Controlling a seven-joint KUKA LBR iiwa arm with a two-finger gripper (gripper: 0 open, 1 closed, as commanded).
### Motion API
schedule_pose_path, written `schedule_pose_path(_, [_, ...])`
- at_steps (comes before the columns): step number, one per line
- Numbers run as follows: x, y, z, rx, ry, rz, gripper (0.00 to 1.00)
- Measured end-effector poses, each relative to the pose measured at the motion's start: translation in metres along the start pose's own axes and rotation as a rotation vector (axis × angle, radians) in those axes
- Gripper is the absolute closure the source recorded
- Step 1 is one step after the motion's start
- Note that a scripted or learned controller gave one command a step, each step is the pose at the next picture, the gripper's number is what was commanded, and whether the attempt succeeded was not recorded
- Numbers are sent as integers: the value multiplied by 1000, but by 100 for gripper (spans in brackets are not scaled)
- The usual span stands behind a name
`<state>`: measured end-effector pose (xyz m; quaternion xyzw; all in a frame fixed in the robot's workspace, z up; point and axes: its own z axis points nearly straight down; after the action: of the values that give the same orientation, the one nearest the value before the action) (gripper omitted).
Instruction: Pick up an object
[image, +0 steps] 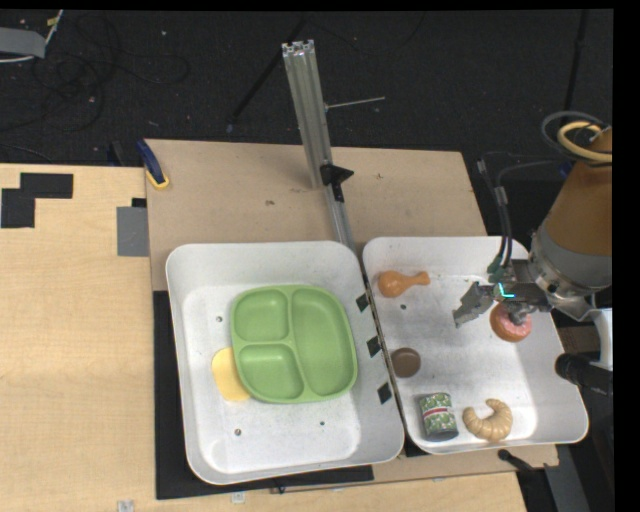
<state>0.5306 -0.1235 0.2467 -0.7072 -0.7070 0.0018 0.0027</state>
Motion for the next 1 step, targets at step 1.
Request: schedule_pose_path(1, [0, 1, -1, -3, 0, 0, 0])
